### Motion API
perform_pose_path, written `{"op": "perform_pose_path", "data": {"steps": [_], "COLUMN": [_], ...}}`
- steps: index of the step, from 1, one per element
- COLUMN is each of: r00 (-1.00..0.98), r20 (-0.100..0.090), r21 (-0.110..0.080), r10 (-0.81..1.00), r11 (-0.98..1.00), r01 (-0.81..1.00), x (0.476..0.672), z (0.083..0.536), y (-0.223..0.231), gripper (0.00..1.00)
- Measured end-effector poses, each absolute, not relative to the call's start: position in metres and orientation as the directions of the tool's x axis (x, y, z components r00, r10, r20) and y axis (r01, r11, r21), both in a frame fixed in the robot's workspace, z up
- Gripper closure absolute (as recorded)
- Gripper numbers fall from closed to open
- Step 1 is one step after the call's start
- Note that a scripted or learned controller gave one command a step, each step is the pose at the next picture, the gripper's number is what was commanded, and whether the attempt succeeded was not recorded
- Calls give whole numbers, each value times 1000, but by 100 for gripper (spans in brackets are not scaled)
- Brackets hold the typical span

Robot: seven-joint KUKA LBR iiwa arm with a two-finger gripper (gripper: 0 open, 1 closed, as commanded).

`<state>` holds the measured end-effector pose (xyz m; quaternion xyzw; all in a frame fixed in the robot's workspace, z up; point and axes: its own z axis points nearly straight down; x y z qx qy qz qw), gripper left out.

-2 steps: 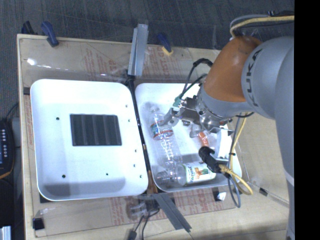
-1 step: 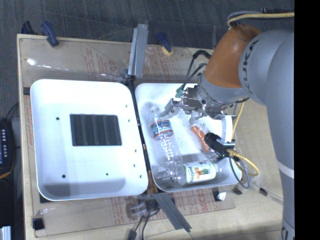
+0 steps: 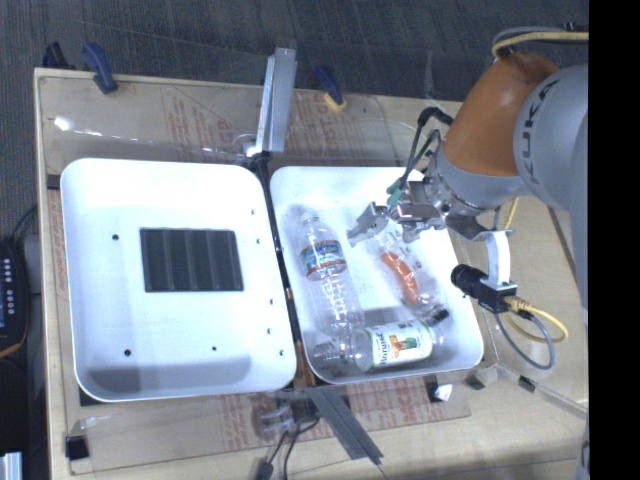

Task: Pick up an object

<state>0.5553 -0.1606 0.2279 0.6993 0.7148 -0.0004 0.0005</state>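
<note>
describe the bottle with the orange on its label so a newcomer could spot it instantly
Look in the right bin, the one with the bottles. Go to its near edge: the bottle with the orange label lies on its side there, along the wall. Unlike the blue-labelled water bottle up the bin's left side, its white label carries an orange picture.

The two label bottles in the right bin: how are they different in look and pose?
The blue-label bottle lies lengthwise along the right bin, at its left side; the green-label bottle lies crosswise at the near wall. One label is blue, the other white with green and orange. Both are clear plastic and lie on their sides.
</note>
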Motion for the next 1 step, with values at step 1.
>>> {"op": "perform_pose_path", "data": {"steps": [1], "r00": [-115], "r20": [2], "r21": [-5], "r10": [993], "r11": [115], "r01": [993], "x": [559], "z": [90], "y": [-136], "gripper": [0]}}
